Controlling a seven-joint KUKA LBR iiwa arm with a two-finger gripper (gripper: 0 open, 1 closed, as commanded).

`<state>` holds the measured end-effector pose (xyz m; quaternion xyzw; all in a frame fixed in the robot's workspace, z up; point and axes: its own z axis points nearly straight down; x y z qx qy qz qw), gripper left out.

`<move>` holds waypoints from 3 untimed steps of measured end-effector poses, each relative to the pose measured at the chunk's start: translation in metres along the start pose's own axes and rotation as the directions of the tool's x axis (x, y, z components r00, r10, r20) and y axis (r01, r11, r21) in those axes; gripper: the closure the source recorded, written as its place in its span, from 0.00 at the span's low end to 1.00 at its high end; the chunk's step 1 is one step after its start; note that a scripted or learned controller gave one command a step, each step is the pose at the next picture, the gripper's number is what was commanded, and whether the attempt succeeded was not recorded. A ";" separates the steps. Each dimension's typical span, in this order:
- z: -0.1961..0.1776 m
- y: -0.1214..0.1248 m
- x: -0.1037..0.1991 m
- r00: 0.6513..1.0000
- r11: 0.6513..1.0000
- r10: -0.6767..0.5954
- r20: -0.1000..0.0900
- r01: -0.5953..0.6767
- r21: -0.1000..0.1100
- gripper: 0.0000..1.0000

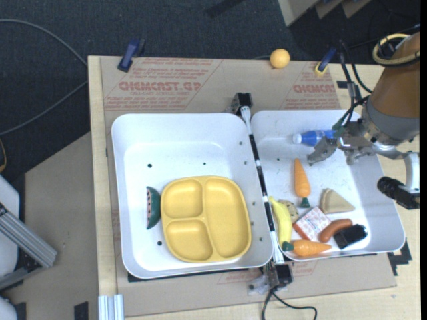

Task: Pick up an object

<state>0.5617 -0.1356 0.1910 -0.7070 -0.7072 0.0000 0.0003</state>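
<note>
My gripper hangs over the upper part of the right bin, its two fingers spread open with nothing between them. Just to its left, near the bin's back wall, lies a small blue and white bottle. Below the gripper, an orange carrot lies upright in the view. Clustered along the front of this bin are a tan wedge, a banana, a red and white packet, a sausage, a black object and a second carrot.
The left bin holds a yellow divided plate and a watermelon slice beside it. An orange ball rests on the board behind the bins. Blue clamps grip the board's back edge.
</note>
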 end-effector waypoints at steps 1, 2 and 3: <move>0.107 0.000 0.032 1.000 1.000 0.000 0.000 0.000 0.000 0.00; 0.097 0.000 0.032 1.000 1.000 0.001 0.001 -0.001 -0.002 1.00; 0.006 -0.007 0.096 1.000 1.000 -0.002 0.000 0.002 -0.002 1.00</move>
